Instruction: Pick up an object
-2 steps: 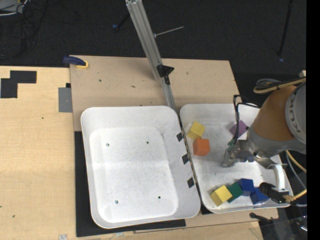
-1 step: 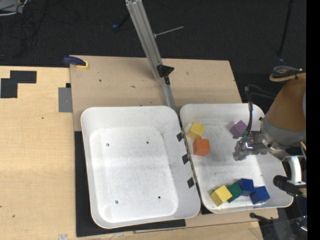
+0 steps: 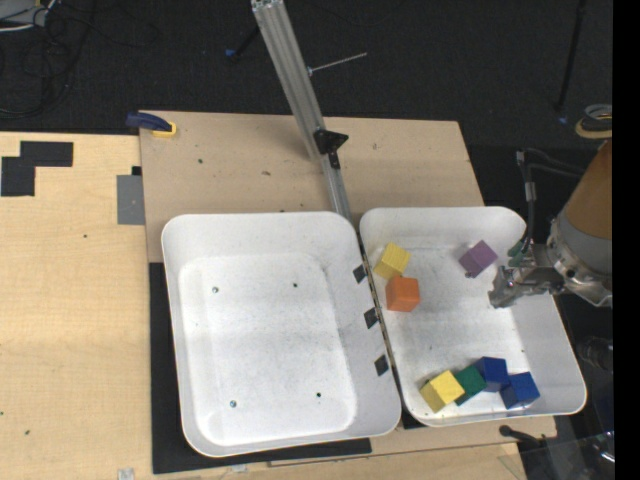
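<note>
From above, the gripper (image 3: 503, 294) hangs low over the right bin (image 3: 548, 400), near its right wall. I cannot tell how its pincer stands. A purple block (image 3: 478, 258) lies just beside it, up and to the left. A yellow block (image 3: 392, 260) touches an orange block (image 3: 402, 294) by the left wall. Yellow, green and blue blocks (image 3: 480, 383) huddle at the front.

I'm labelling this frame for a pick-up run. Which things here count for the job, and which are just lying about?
For the job:
- claw
- purple block
- yellow block
- orange block
- yellow, green and blue blocks
- right bin

Lying about:
- left bin
- metal rail
- blue clamp
</note>
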